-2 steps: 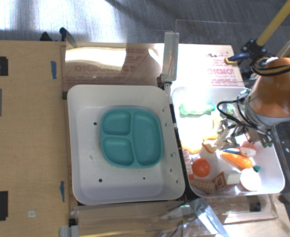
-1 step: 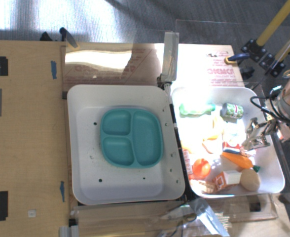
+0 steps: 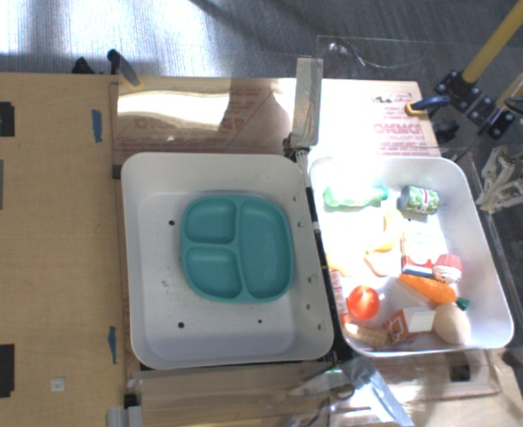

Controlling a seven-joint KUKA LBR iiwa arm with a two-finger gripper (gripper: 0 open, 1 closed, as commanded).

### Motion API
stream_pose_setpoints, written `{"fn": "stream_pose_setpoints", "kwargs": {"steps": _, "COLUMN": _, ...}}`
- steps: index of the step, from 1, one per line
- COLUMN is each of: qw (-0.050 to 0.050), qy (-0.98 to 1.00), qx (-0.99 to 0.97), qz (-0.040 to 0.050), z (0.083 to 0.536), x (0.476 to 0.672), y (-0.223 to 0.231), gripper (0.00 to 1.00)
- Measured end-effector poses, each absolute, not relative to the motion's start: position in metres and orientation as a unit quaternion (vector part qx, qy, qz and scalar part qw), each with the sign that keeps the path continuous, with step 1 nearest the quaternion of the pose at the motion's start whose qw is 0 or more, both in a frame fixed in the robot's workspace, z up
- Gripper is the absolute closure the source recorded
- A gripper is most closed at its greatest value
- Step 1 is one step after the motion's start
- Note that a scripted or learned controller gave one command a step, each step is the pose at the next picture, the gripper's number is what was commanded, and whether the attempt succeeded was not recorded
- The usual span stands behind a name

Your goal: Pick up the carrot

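The carrot (image 3: 429, 288) is orange with a small green tip and lies flat in the right white bin (image 3: 486, 238), towards its front right. It points left to right between a red and white item (image 3: 432, 265) behind it and a pale egg (image 3: 451, 325) in front of it, close to both.
The right bin also holds a red tomato (image 3: 363, 302), a green pea pod (image 3: 355, 197), a small can (image 3: 419, 200), an orange slice (image 3: 380, 261) and a brown packet (image 3: 397, 327). A teal divided plate (image 3: 238, 247) lies in the left bin (image 3: 146, 265).
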State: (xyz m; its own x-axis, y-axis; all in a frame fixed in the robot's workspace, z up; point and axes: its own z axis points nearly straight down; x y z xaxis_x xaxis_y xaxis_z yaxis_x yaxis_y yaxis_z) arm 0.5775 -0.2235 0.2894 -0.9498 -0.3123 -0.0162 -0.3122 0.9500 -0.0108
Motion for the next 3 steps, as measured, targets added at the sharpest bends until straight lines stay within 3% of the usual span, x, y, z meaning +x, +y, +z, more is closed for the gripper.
{"fn": "stream_pose_setpoints", "kwargs": {"steps": 1, "qw": 0.007, "qy": 0.93, "qx": -0.367, "qz": -0.0035, "z": 0.358, "x": 0.609, "y": -0.222, "gripper": 1.0}}
{"fn": "stream_pose_setpoints", "kwargs": {"steps": 2, "qw": 0.0, "qy": 0.918, "qx": -0.396, "qz": 0.0018, "z": 0.275, "x": 0.54, "y": -0.223, "gripper": 1.0}}
{"fn": "stream_pose_setpoints", "kwargs": {"steps": 3, "qw": 0.001, "qy": 0.786, "qx": -0.618, "qz": 0.0004, "z": 0.271, "x": 0.512, "y": -0.223, "gripper": 1.0}}
